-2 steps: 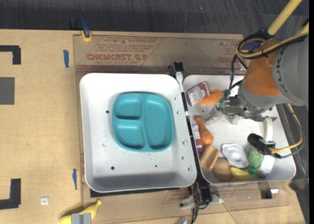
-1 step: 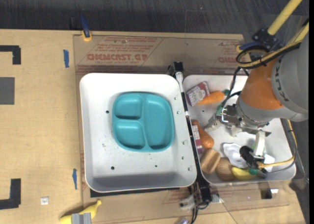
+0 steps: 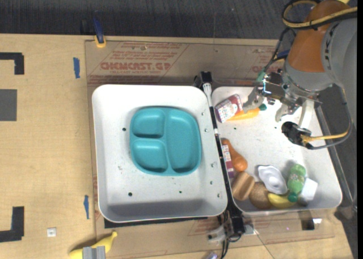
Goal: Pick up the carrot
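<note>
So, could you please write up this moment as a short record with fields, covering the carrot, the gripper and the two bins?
target: small orange carrot, lying in the right white bin near its far-left corner
beside target: purple-and-white packet
gripper: above the right bin, just right of the carrot
left white bin: holds a teal divided plate
carrot lifted: not yet

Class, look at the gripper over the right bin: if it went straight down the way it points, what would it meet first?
Probably the carrot, lying just left of the gripper beside the purple packet; otherwise the bare floor of the right bin. Depth is unclear from this slanted view.
</note>
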`<action>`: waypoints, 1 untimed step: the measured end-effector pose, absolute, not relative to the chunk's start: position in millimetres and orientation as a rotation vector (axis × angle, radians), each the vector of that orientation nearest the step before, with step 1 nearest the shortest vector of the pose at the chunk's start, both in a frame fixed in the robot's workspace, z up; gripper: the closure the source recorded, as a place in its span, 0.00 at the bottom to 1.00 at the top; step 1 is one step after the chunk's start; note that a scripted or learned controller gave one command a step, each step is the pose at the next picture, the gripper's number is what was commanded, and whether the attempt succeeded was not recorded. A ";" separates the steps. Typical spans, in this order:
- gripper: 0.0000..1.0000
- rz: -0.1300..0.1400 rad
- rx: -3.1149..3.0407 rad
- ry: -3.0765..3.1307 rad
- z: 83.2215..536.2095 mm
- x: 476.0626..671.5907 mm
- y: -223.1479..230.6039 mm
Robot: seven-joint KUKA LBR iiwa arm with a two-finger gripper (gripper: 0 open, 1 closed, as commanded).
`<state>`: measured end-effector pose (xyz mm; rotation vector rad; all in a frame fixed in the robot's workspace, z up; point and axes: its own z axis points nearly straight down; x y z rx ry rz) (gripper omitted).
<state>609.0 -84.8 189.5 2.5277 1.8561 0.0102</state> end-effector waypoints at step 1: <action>0.00 0.002 2.408 2.018 97.0 633.2 -109.8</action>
